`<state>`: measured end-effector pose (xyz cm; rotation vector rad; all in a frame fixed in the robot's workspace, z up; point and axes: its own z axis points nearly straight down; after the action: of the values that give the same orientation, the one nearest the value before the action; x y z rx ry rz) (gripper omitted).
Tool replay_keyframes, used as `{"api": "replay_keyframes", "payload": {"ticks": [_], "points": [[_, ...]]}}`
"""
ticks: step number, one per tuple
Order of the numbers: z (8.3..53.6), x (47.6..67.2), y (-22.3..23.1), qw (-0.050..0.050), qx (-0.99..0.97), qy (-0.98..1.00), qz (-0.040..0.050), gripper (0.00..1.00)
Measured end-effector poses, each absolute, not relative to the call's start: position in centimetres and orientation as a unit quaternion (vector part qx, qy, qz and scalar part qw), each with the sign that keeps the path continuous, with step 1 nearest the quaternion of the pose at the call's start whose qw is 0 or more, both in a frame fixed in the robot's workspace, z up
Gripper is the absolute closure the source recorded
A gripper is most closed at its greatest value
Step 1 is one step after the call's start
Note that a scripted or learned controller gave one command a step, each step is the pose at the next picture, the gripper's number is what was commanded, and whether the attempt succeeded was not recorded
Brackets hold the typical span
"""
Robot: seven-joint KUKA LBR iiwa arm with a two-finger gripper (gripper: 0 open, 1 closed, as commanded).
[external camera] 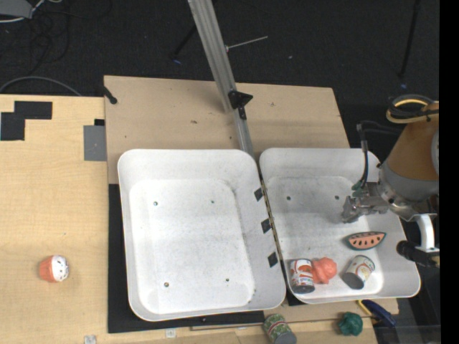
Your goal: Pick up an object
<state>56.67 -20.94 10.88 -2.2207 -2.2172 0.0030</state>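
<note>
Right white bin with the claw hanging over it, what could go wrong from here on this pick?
1. The claw sits over bare floor of the right white bin, apart from the flat watermelon-slice toy; closing here would likely grab nothing.
2. The red-and-white can and the orange-pink lump touch near the bin's front wall, so a grasp there may nudge both.

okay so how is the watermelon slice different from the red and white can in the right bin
The watermelon slice is a flat wedge with a green rind, lying nearer the gripper; the red and white can is a cylinder on its side, near the bin's front edge, touching a pink-orange lump. Both lie in the right bin.
</note>
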Motion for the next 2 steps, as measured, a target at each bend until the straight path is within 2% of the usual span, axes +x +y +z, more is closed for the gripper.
{"api": "replay_keyframes", "payload": {"ticks": [1, 2], "points": [[15.8, 56.1, -20.3, -0.001, -0.707, -0.708, -0.0007, 1.0], [21.9, 56.4, -19.8, -0.002, -0.707, -0.708, -0.0011, 1.0]]}}
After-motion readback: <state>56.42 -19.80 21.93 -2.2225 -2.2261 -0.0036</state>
